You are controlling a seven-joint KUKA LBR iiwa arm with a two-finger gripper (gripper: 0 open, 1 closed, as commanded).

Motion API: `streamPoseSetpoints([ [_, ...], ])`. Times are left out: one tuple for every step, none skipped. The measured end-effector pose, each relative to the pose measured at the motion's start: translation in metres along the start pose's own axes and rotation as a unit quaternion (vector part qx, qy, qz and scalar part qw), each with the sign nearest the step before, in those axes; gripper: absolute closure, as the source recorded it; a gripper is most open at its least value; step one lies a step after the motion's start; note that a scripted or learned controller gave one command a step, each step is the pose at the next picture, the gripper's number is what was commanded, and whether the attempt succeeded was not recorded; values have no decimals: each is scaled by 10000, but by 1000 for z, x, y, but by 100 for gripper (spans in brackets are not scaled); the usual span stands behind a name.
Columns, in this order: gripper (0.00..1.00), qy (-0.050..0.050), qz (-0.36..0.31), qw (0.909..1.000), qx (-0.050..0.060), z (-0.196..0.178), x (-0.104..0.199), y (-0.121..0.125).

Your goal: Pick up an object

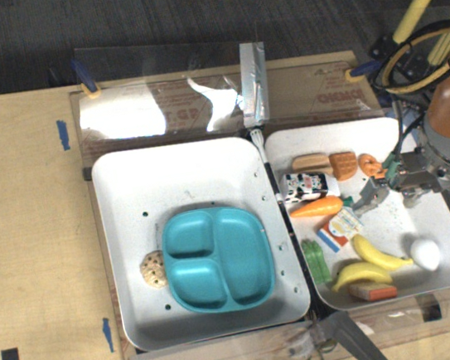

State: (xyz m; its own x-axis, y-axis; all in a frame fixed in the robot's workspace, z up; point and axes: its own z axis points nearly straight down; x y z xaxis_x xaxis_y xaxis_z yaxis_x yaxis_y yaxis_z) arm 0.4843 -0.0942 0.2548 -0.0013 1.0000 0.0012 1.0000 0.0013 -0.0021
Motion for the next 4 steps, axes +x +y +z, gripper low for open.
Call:
streamPoseSetpoints([
  [0,-19,-275,9996,-82,155,-32,10],
  [100,-5,-287,9995,-90,145,-30,11],
  [100,-6,-429,9991,-71,-2,21,0],
  [0,-7,-409,9992,-13,3,19,-2],
])
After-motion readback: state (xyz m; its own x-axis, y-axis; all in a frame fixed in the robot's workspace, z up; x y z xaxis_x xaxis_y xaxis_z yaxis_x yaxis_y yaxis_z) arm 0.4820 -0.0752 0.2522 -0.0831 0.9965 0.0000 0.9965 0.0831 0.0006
